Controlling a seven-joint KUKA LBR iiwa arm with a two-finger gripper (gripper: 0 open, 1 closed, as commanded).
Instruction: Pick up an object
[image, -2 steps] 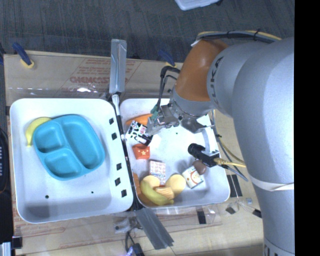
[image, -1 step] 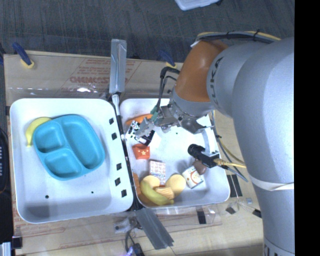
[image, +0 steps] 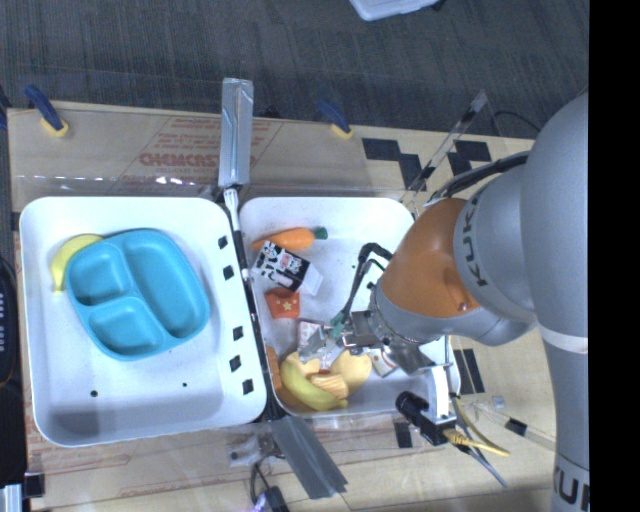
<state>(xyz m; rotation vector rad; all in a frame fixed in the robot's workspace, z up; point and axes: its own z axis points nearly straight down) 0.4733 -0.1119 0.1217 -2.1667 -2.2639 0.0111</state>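
The grey arm with its orange band (image: 430, 265) reached in from the right and hung over the near right part of the right-hand shallow white bin (image: 345, 212). Its two-finger gripper (image: 340, 335) sat low among the clutter there; the arm's bulk hid the tips, so whether they were spread or pressed together could not be told.

Right bin, far to near: an orange plastic carrot with a green stub (image: 290, 240) lying along the far side; just nearer, a small black-and-white printed carton (image: 279, 264), tilted; then a small red-orange packet (image: 283, 303). At the near wall lay a yellow plastic banana (image: 305, 388), touching a pale yellow rounded toy (image: 350, 368) beside it (the heap was tight, edges hard to separate). A crumpled silvery wrapper (image: 315, 340) lay just beside the gripper.

Left bin (image: 60, 400): a light blue three-compartment plastic tray (image: 140, 290) lay at a slant in the far half, with a yellow curved piece (image: 68, 255) peeping from under its left edge.
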